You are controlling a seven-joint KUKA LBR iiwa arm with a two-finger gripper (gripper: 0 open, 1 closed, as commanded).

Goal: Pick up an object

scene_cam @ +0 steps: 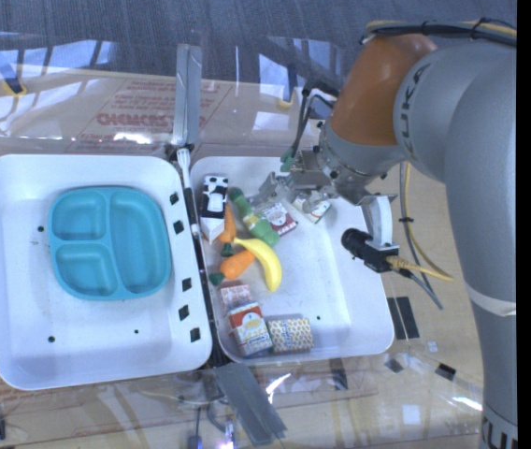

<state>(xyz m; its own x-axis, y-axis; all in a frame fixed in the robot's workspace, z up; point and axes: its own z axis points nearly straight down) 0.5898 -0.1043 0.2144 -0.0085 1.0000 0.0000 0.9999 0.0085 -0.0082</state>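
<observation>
Nearest you, at the front of the right bin (364, 330), sit two small snack packs: an orange-and-white packet (248, 329) and, touching its right side, a patterned tan packet (291, 333). A pinkish packet (236, 296) lies just behind them.

Now look to the gripper (289, 190), which hangs low over the back of that bin, right above the pile. Whether its jaws are wide or narrow you cannot tell; the wrist hardware and cabling crowd the tips, and nothing is plainly seen between them. A red-and-white carton (281, 221) and a green item (258, 224) lie directly under and just in front of it, so one of these is probably the target, though that is a judgement.

Working outward from the gripper, a yellow banana (265, 262) lies just in front of the green item, with an orange carrot (237, 265) touching its left end and a second carrot (228, 223) behind that. A black-and-white cow figure (213, 196) stands against the bin's left wall. The toys bunch toward that wall, likely because they were tipped in loose.

Left of the right bin, the left bin (22, 335) holds a blue divided plate (109, 242), well apart from the gripper.
</observation>
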